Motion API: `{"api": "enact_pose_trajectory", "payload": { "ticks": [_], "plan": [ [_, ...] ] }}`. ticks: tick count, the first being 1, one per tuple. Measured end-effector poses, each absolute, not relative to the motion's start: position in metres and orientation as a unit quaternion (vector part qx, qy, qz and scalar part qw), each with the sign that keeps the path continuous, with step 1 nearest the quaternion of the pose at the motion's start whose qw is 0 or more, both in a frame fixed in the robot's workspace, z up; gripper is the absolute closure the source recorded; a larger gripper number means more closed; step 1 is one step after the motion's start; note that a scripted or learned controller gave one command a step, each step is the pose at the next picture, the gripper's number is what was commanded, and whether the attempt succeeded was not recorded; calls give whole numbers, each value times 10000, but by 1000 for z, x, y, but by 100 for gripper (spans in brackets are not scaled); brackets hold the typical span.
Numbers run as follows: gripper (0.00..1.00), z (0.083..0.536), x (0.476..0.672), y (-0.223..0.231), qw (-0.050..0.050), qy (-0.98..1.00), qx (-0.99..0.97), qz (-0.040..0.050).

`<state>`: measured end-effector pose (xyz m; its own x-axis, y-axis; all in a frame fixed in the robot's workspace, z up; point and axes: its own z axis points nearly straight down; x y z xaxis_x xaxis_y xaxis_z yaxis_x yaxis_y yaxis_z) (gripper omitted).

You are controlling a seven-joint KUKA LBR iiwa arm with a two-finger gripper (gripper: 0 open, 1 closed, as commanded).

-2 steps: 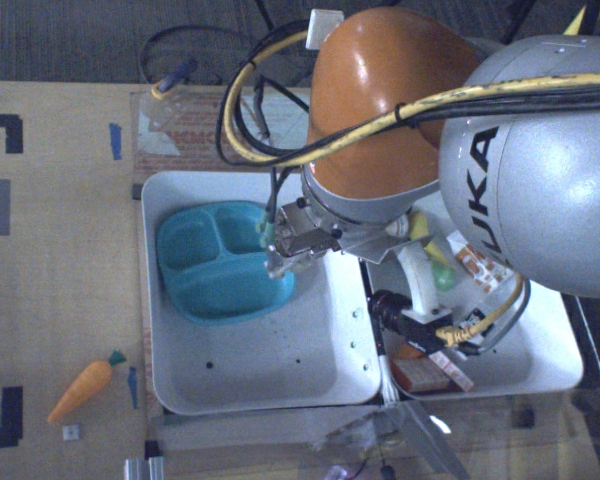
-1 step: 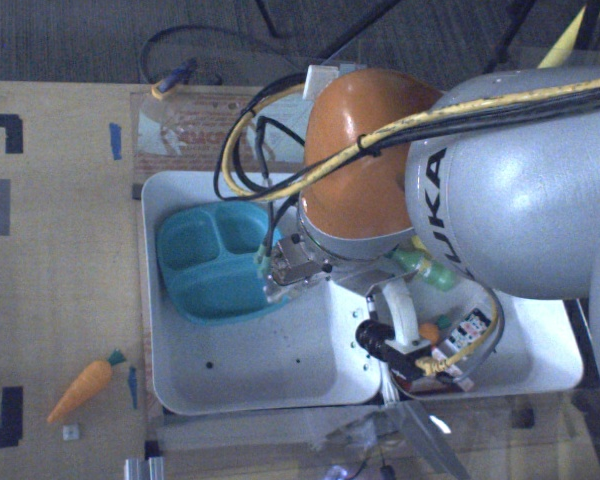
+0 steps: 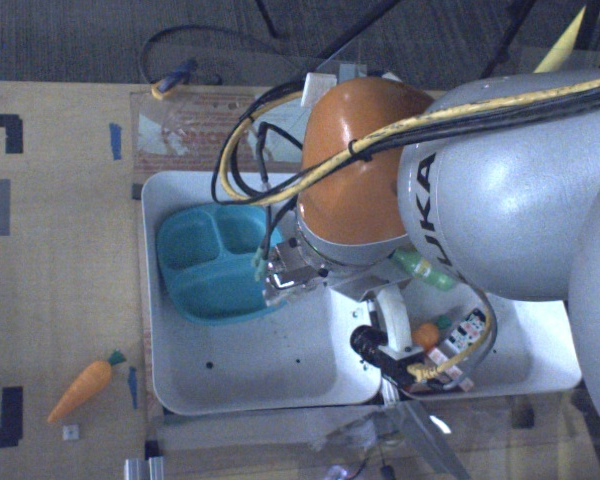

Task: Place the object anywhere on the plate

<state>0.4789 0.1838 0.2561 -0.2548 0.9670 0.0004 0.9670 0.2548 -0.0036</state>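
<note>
The hand is being held over the right edge of the teal plate in the left bin; its opening cannot be told. No object is seen gripped, so no long axis is being shown.

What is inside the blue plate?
The blue plate lies in the left bin. Its visible compartments look bare. The gripper hangs over its right edge and covers that part, so anything under there is hidden.
</note>
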Motion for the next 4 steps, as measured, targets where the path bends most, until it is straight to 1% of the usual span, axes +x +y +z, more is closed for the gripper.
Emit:
{"api": "enact_pose_trajectory", "payload": {
  "ticks": [1, 2, 3, 4],
  "plan": [
    [100, 394, 515, 118, -9, -7930, -6092, -2],
    [100, 294, 481, 172, 0, -7770, -6294, 1],
    [100, 304, 481, 173, -6, -7775, -6288, -1],
    [100, 264, 497, 168, 9, -7600, -6499, 11]
  ]
}}
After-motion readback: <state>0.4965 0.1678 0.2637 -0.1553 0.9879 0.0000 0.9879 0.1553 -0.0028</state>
